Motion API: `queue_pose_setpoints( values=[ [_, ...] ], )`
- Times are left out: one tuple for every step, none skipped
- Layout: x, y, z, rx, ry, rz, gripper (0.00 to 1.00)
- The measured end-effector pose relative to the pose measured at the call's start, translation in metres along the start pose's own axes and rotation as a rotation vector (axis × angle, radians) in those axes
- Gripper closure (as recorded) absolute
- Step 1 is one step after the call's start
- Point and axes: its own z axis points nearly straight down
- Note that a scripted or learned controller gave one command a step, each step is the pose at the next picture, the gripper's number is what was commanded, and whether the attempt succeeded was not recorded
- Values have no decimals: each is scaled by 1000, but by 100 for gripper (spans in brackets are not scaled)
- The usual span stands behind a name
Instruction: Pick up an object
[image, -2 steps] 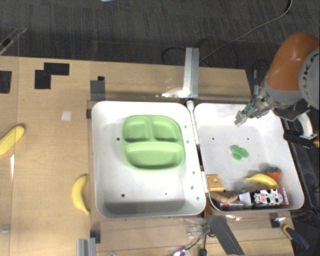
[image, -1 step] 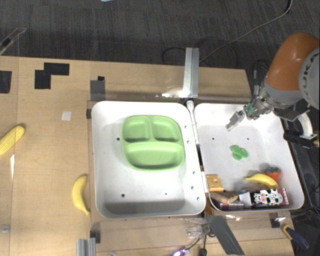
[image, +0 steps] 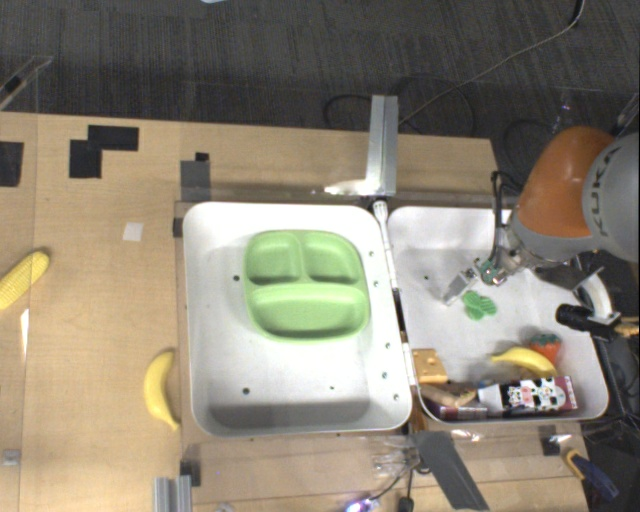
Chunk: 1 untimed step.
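Small green object (image: 479, 306) lies just beside the fingers (image: 470, 283); whether they grip, can't tell

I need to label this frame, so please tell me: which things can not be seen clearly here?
- Gripper, camera view: too small to tell open or shut.
- Small green object beside it: too blurred to identify.
- Clutter along the right bin front wall, by the banana: items overlap.
- Arm: cut by the right edge.
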Motion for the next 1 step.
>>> queue_pose_setpoints(
  values=[
    [7, 59, 1, 4, 3, 128, 0]
  ],
)
